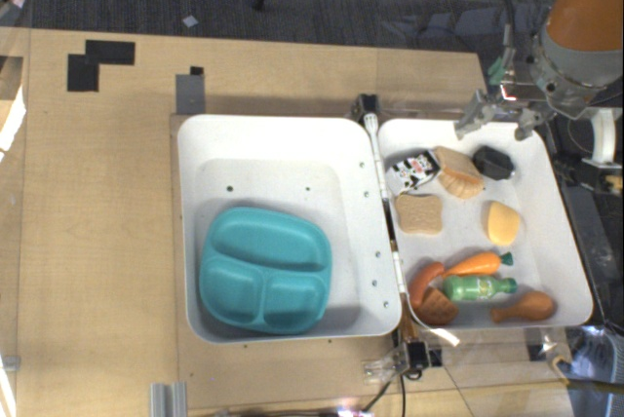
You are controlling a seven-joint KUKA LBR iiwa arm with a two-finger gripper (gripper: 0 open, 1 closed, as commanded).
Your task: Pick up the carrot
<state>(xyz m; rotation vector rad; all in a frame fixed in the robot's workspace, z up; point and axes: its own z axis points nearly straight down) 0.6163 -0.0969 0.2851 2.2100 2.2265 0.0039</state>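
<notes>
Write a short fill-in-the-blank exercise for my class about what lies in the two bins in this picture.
1. The teal tray lies in the ____ bin.
2. The carrot lies just above the ____ bottle.
3. The claw hangs over the right bin's ____ edge.

Missing words: left; green; top

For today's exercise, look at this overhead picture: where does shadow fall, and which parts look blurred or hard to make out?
Camera view: soft shadow lies inside the left bin around the teal tray; the carrot and green bottle read clearly in the right bin; the pincer at the bin's far rim is blurred, so its state is unclear; the floor at the top is dim.
</notes>
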